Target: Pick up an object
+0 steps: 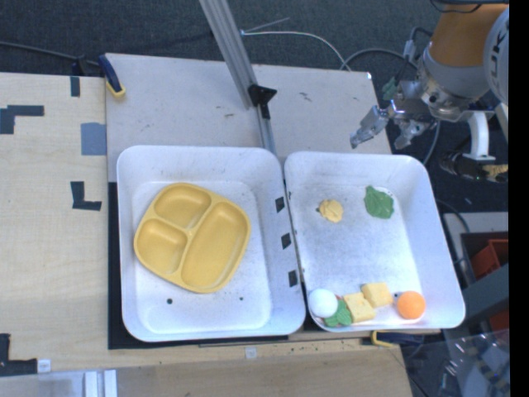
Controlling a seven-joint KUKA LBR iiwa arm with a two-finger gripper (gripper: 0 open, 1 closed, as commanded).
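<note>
The scene is viewed from a single camera fixed above the bench, looking down at a slant. Both shallow white plastic bins are taken in whole: the left bin [136, 304] sits at the middle of the picture and the right bin [430, 222] beside it. The pale wooden bench top [50, 246] is seen at the left, and dark floor along the top edge. The grey arm with the orange band [467, 31] is cut off by the upper right corner. The view is fairly distant.

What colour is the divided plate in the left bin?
Yellow: the divided plate shows plainly in the camera view.
</note>
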